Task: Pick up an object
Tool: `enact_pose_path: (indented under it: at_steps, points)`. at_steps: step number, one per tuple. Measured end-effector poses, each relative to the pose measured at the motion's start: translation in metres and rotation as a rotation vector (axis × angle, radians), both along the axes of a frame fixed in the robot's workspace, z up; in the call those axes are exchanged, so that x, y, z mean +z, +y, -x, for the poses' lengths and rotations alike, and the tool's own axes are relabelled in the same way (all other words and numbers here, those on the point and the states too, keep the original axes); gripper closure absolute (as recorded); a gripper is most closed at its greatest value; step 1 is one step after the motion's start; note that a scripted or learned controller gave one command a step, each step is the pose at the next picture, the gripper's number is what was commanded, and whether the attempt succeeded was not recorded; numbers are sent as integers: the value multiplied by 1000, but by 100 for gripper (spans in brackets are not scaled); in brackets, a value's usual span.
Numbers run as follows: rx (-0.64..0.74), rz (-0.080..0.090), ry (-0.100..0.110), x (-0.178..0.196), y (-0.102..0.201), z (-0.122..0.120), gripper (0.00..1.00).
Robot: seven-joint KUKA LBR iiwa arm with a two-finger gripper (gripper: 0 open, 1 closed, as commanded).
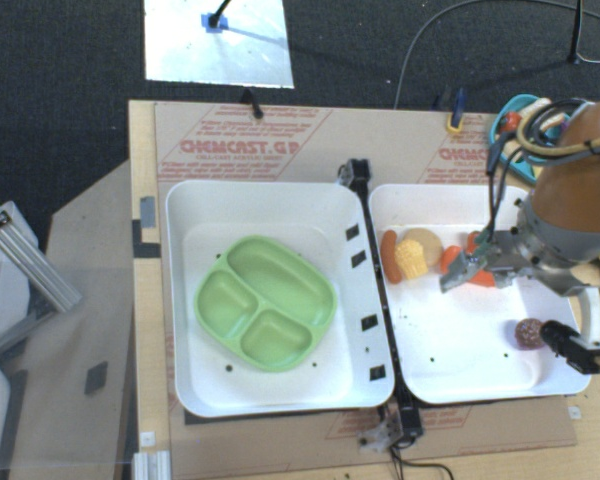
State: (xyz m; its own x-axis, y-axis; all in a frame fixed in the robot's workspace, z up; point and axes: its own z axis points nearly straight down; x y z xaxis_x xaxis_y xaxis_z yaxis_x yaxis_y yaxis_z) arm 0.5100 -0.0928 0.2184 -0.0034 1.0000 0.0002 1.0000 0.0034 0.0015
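Gripper (462, 271) low in right bin (450, 373), just beside orange pieces (452, 258); finger gap unclear, cannot tell if anything held. Corn (411, 259) and carrot (388, 255) near left wall. Best: descend straight, centre on one piece, avoid nudging neighbours, close firmly before lifting.

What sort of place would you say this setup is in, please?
Probably a robotics lab test bench: a robot arm reaches over two white bins, with toy food and a green divided plate, and loose cables behind.
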Motion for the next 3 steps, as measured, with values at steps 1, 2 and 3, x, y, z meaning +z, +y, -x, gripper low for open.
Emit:
enact_pose_path:
  at_steps: [1, 2, 3]
  points:
    - [3, 0, -3, 11, 0, -1, 100]
    - [7, -2, 0, 7, 59, -5, 100]
    - [-1, 2, -5, -5, 30, -70, 100]
